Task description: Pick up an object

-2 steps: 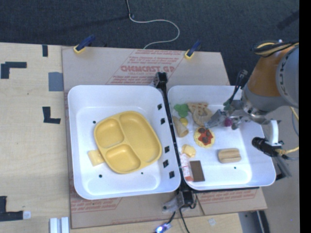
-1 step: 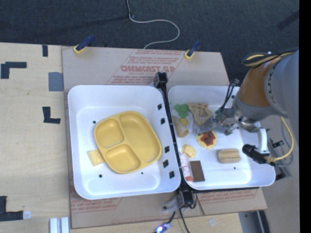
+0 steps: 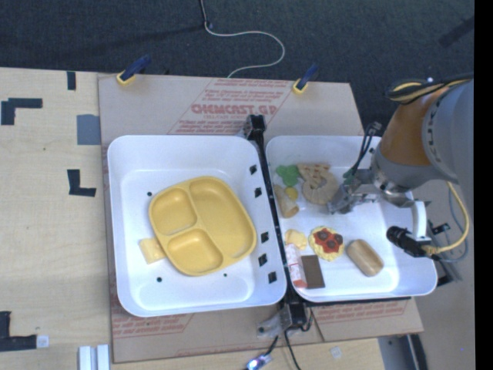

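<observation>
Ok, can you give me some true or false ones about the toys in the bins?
1. The yellow tray sits in the left bin. True.
2. The tray has five compartments. False: it has three.
3. The bread roll lies in the right bin. True.
4. The small pizza rests on the yellow tray. False: it lies in the right bin, beside the bread roll.
5. The gripper is over the right bin. True.
</observation>
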`<state>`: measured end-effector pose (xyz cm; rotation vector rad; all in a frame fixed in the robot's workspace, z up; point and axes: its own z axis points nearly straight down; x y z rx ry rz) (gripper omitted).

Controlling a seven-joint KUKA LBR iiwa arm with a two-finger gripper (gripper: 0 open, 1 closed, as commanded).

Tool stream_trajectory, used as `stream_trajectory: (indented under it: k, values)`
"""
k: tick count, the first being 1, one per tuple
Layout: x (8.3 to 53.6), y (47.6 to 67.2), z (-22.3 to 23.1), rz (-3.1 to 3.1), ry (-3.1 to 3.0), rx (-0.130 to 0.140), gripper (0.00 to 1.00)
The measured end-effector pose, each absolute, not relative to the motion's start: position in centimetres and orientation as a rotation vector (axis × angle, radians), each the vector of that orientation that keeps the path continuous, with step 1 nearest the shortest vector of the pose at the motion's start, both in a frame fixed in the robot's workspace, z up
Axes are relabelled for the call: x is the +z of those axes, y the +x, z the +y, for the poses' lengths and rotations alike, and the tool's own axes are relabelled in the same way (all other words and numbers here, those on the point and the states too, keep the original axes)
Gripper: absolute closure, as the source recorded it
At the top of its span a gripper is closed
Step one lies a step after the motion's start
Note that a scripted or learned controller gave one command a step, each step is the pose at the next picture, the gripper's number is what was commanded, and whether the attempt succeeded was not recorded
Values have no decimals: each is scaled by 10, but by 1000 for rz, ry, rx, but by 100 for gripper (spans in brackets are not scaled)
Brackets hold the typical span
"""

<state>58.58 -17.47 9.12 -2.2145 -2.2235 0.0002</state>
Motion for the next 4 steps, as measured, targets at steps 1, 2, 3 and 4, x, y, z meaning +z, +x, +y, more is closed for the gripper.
stream_trajectory:
  k: [1,2,3,4]
  values:
    - [151,590,-176,-2223,-2219,0,100]
    - [209,598,-178,-2225,-2220,0,100]
    - [222,598,-177,-2221,-2216,3,100]
    - [229,570,-132,-2223,-2212,5,100]
